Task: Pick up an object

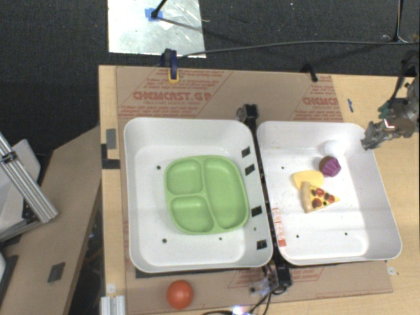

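Note:
The right bin (367,241) holds three small toys: a purple piece (331,167), a yellow piece (307,178) and a pizza slice (318,198) with red toppings. They lie close together in the bin's middle. My gripper (377,134) is at the bin's upper right corner, over the rim and well to the right of the toys. Nothing shows between its fingers.
A green divided plate (206,194) lies in the left bin (141,241). A red-orange ball (180,294) rests on the cardboard below the left bin. Black clips line the seam between the bins. A foil sheet (155,18) sits at the back.

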You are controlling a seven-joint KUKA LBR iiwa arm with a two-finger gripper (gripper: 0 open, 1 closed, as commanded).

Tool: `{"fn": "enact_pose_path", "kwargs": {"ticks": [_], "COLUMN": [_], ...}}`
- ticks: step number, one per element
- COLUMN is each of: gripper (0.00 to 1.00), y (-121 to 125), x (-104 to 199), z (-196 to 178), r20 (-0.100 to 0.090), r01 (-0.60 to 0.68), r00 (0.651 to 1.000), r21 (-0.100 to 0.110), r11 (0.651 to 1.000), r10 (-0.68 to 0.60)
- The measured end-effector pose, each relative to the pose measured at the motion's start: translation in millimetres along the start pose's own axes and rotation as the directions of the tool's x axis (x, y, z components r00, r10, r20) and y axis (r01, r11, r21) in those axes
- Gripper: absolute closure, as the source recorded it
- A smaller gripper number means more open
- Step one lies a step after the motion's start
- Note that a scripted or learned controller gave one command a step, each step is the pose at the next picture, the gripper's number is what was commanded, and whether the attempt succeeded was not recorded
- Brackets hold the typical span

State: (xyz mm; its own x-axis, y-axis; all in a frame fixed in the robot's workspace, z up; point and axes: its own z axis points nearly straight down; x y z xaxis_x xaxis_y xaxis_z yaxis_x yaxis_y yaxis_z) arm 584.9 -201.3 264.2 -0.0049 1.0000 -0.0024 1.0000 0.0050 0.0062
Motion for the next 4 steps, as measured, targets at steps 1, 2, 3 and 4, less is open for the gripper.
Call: {"fn": "enact_pose_path", "kwargs": {"ticks": [1, 2, 3, 4], "gripper": [1.0, 1.0, 1.0, 1.0], "y": [8, 17, 34, 42], "x": [50, 103, 157, 209], "z": [14, 7, 10, 25], "r20": [-0.003, -0.003, -0.004, -0.004], "r01": [0.004, 0.004, 0.005, 0.005], "r00": [1.0, 1.0, 1.0, 1.0], "r21": [0.004, 0.003, 0.003, 0.005], "r11": [1.0, 1.0, 1.0, 1.0], "r10": [-0.004, -0.004, -0.005, -0.005]}}
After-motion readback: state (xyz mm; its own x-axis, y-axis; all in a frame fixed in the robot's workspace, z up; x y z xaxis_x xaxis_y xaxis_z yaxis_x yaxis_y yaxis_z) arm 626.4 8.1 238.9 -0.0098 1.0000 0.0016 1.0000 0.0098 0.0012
